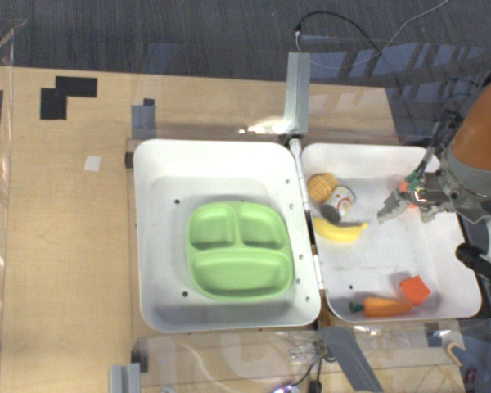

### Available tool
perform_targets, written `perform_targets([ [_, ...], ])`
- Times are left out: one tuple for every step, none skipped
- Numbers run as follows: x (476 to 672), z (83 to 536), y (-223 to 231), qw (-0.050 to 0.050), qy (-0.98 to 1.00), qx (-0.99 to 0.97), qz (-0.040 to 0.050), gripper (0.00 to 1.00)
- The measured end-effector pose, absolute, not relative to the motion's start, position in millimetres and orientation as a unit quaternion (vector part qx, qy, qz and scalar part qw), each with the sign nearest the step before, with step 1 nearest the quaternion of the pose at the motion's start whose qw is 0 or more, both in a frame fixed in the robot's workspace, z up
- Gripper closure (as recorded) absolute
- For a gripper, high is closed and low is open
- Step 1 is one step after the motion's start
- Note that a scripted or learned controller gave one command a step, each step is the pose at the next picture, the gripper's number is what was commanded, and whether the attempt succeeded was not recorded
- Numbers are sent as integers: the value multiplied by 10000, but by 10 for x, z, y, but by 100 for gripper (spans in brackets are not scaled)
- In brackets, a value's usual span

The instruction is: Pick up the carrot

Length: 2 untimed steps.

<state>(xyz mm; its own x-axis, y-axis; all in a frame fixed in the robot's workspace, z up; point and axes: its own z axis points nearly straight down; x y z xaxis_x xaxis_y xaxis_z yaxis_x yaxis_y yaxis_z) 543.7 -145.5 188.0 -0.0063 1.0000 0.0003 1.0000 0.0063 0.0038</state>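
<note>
Gripper point(393, 210) hangs over the right bin point(442, 256) w/ nothing between its fingers; can't tell how wide they are. Carrot point(386, 307) lies well below them by the near wall, just beside an orange block point(415, 289). Looks like approach step: next move needs a swing toward the carrot, then descent w/o catching the block.

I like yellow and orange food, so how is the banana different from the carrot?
The banana is yellow and curved; the carrot is orange and straighter, with a green end. The banana lies mid-bin beside a small can; the carrot lies by the near wall, next to an orange block. Both lie flat in the right bin.
</note>
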Motion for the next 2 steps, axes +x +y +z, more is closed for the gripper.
perform_targets([
  [5853,2672,-1820,29,7657,6432,17,0],
  [4935,1300,-1537,7,7349,6782,8,0],
])
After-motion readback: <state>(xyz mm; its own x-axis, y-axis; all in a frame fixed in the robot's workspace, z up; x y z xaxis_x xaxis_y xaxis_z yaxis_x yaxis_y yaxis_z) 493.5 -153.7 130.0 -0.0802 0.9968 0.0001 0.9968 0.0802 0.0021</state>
